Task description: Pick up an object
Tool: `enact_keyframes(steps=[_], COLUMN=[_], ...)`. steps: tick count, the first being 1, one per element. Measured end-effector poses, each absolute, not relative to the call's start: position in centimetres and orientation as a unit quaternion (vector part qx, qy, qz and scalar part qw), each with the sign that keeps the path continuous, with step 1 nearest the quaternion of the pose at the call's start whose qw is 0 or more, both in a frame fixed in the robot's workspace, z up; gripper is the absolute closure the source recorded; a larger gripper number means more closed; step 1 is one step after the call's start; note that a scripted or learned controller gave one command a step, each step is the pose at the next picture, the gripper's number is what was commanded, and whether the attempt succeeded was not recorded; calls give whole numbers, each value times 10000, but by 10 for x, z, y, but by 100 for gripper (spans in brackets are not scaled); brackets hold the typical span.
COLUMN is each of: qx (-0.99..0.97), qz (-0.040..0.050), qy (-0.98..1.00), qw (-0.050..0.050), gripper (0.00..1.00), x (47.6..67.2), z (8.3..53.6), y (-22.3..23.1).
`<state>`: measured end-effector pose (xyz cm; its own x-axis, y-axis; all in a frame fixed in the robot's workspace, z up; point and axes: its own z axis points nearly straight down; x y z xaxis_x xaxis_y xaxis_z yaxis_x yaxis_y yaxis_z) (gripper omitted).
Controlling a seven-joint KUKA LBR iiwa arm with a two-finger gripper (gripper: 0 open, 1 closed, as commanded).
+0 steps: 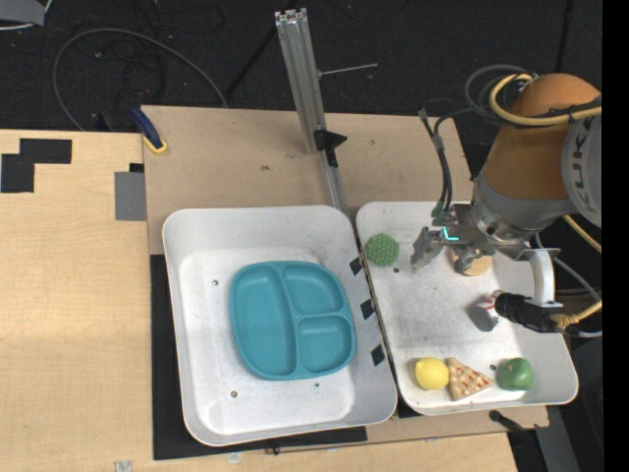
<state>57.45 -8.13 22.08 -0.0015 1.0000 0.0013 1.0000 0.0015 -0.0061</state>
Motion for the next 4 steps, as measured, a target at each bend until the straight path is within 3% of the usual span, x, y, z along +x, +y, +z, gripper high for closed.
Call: enact_keyframes(steps=[1, 3, 4], qx=[-7065, -7071, -7071], qz=[10, 24, -10], qy=[-7077, -7071, -7071], qw=[17, 32, 5], gripper=[0, 0, 0], x=[575, 576, 578], z=[222, 115, 94], y=[-81, -86, -87])
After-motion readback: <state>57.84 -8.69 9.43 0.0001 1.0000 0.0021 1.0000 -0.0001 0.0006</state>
